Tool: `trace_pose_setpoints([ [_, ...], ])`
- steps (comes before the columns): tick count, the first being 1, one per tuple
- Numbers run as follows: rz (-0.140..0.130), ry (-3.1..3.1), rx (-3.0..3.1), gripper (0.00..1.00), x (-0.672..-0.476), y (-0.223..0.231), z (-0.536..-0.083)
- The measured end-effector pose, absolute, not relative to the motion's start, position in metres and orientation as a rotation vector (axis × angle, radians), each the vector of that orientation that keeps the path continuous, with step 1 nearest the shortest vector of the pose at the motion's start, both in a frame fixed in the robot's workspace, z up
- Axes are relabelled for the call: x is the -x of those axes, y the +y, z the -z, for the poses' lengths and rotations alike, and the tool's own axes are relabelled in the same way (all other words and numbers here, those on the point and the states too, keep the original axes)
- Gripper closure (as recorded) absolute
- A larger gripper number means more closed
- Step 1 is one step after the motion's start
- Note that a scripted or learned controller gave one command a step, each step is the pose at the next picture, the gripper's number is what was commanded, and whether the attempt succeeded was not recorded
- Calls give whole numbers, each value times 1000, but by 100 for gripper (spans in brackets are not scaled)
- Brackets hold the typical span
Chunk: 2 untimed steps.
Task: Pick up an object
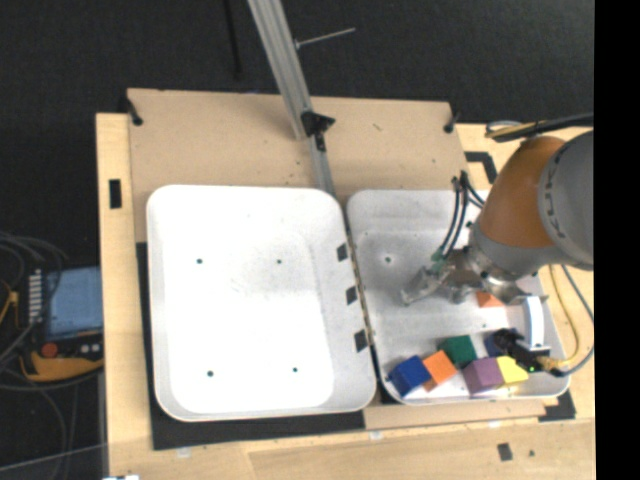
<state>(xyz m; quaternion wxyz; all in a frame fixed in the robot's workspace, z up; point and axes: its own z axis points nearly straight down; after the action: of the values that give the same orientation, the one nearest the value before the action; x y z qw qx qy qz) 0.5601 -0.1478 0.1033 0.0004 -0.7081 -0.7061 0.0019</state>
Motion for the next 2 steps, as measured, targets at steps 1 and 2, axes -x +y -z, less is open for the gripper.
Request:
trace_pose_setpoints([
  [1,7,-2212,2236,100,-562,-148,-117],
  [2,5,-2215,2235,100,-563,-153,-161],
])
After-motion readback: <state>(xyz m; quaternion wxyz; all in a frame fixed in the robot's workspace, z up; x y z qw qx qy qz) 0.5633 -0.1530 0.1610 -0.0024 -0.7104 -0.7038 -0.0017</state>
